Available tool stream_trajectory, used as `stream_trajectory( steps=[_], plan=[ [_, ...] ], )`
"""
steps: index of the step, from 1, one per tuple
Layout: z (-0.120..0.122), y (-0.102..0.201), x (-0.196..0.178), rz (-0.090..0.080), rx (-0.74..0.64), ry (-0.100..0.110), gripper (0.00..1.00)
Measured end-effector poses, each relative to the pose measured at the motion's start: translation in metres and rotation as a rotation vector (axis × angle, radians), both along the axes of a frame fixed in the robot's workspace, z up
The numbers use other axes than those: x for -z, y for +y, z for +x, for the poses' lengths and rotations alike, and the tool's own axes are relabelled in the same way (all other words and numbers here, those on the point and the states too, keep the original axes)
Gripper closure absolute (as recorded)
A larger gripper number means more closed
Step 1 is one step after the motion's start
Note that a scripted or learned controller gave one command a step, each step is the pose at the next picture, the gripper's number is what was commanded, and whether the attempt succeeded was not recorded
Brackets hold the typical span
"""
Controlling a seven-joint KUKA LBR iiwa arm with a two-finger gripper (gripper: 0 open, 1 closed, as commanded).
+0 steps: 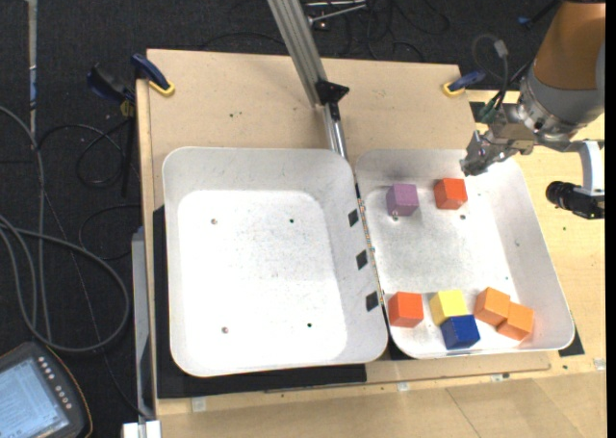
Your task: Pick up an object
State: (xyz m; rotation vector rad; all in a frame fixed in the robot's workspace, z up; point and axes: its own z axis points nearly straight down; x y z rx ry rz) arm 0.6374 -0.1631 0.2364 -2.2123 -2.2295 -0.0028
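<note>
Gripper (475, 165) over far edge of right bin (539, 263), just beside red block (449, 193), holding nothing; jaw state impossible to tell. Purple block (402, 198) nearby; other blocks along near edge.

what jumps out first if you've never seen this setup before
The grey and orange arm reaches in at the upper right, its end effector over the far edge of the right bin, near a red-orange cube and a purple cube. Along that bin's near edge sits a bright cluster: an orange cube, a yellow cube, a blue cube and two orange blocks.
</note>
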Motion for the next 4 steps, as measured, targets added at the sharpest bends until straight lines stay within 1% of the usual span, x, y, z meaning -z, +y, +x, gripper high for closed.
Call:
stream_trajectory(
  steps=[1, 2, 3, 4],
  plan=[
    [-0.002, 0.048, 0.007, 0.0, 0.0, 0.002, 1.0],
    [-0.007, 0.105, -0.003, 0.0, -0.001, 0.0, 1.0],
    [-0.012, 0.155, 0.006, 0.0, 0.0, 0.002, 1.0],
    [-0.021, 0.214, -0.002, 0.0, -0.001, 0.001, 1.0]
  ],
)
